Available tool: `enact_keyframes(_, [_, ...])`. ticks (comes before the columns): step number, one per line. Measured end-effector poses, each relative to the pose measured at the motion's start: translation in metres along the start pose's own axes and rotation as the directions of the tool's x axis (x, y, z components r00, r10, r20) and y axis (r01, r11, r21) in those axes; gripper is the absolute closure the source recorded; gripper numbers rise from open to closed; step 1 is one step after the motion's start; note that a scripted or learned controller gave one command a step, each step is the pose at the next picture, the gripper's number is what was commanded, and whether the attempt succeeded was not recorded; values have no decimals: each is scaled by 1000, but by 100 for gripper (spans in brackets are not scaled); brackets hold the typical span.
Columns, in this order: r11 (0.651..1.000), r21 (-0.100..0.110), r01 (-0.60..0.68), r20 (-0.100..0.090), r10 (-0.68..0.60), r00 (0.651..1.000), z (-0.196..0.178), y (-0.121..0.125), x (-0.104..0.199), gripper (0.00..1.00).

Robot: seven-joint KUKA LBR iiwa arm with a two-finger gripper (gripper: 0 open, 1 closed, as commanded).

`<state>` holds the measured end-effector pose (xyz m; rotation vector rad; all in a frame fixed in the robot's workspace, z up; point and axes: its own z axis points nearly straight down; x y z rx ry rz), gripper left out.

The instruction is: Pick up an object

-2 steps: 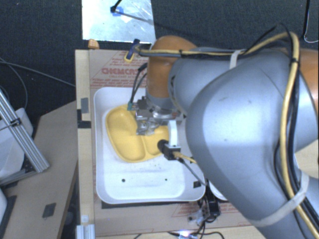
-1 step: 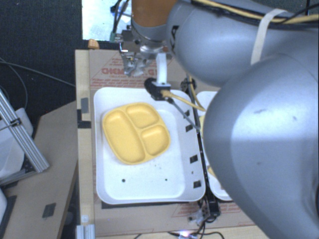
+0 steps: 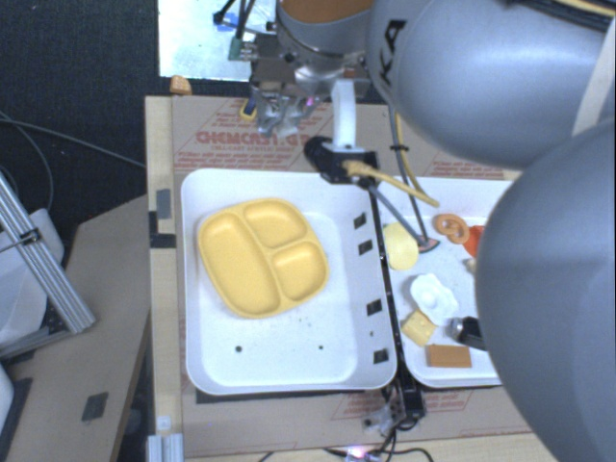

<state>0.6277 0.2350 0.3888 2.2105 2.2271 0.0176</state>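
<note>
Brown block (image 3: 448,356) lay nearest us in the right bin (image 3: 452,381), well apart from the tool (image 3: 277,114) and to the arm's side of it. We judged it light, stiff and flat-sided, so a pinch across its short faces should hold. Just beyond it sat a yellow block (image 3: 419,327), then a white crumpled lump (image 3: 433,296), which looked soft and likely to give. Farther on were a pale round piece (image 3: 400,246), probably prone to rolling, and an orange ring (image 3: 449,225). In the left bin (image 3: 207,354), closer to the tool, a yellow divided plate (image 3: 262,256) lay flat; we thought only its rim offered a hold. Farthest, the tool hung beyond both bins over printed cardboard (image 3: 217,138); we could not tell whether it was released or clenched.
</note>
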Motion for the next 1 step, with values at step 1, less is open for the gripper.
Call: enact_keyframes(1, [1000, 1, -8, 5, 8, 1000, -38, 40, -16, 100])
